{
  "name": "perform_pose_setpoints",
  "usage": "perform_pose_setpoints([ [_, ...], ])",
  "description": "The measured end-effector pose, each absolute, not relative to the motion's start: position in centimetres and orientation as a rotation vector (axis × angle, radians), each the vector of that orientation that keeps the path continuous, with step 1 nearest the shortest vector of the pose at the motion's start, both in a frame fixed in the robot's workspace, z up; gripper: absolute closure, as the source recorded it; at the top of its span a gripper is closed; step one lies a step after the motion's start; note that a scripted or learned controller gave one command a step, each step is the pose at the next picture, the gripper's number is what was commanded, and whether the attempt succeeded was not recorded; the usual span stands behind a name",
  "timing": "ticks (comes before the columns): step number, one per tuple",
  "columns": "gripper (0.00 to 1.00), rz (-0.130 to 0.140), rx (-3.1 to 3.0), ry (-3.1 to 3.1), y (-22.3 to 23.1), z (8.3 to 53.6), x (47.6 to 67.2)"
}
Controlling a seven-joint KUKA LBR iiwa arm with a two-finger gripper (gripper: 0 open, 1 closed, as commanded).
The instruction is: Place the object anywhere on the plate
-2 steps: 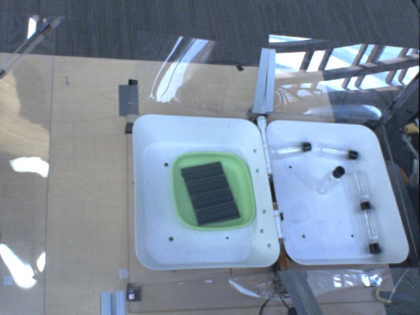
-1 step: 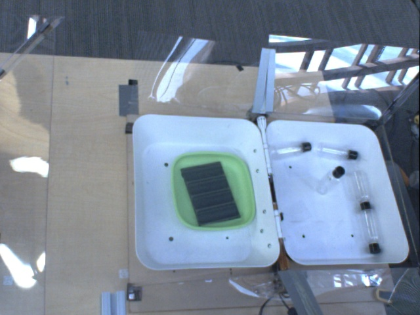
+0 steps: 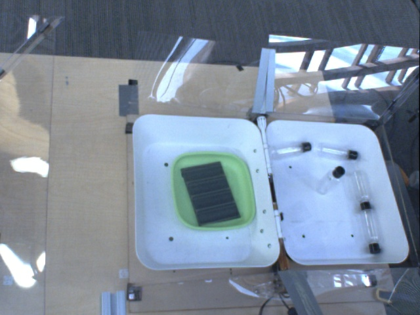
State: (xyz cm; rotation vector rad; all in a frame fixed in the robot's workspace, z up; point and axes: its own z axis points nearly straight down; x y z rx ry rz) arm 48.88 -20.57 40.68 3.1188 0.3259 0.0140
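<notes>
I see a dark ribbed rectangular block [image 3: 209, 193] lying on the square green plate [image 3: 181, 202].
The plate sits in the left white bin [image 3: 151, 241]; clear black-capped tubes [image 3: 365, 205] lie in the right white bin [image 3: 308, 241].

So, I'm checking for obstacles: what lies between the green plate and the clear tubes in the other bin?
In the camera view, between the green plate and the clear tubes lie bare bin floor and the bins' adjoining rims.

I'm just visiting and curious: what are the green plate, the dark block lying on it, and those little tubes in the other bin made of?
The green plate looks like smooth moulded plastic, with rounded corners and an even colour. The dark block is matt and ribbed, perhaps rubber or foam; the view leaves that open. The tubes look like clear plastic or glass, see-through with black caps.
</notes>
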Motion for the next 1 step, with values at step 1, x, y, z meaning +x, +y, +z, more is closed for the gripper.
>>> perform_pose_setpoints([
  [1,0.00,0.019,3.116,0.327,-20.59,43.67,48.92],
])
